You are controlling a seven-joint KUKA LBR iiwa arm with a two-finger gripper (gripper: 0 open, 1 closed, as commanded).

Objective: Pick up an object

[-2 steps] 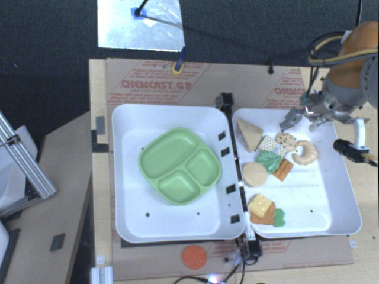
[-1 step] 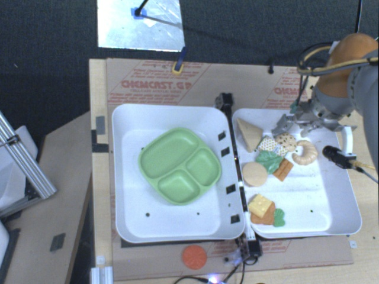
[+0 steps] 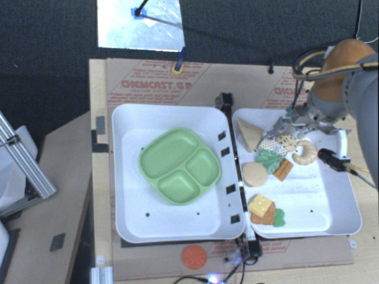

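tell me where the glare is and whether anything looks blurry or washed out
Camera view: strongest glare on the shiny sheet at top, nearly blown white; the white bins' rims read bright but keep detail; the green tray is evenly lit and sharp; the arm's hand over the toy food looks soft, its outline hard to read.

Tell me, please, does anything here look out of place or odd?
An orange disc lies outside both bins, on the board in front of the left bin, away from the toy food piled in the right bin. The green plate sits askew.
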